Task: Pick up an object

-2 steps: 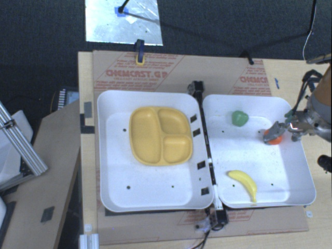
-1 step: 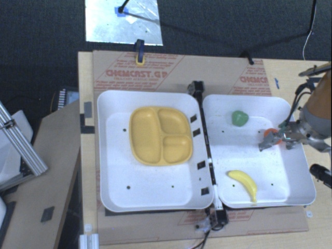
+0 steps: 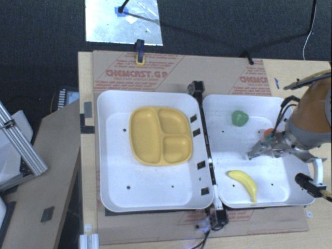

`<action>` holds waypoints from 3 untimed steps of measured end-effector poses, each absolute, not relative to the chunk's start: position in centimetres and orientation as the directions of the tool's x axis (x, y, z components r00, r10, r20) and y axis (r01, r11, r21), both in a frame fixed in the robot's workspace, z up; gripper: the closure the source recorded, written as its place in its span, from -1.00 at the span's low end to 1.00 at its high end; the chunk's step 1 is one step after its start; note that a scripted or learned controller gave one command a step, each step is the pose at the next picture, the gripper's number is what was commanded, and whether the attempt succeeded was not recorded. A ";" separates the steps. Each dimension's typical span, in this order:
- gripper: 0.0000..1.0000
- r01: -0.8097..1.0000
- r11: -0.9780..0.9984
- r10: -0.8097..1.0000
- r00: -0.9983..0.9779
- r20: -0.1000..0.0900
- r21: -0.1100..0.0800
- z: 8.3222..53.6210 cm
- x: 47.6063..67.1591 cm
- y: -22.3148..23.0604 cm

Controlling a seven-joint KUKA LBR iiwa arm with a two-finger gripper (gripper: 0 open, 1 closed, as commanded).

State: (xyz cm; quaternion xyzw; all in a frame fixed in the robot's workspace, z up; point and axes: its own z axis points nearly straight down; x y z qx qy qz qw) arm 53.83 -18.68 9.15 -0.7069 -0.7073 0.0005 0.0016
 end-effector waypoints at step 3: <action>1.00 1.000 0.005 1.000 -0.005 -0.002 0.006 19.7 54.7 -18.1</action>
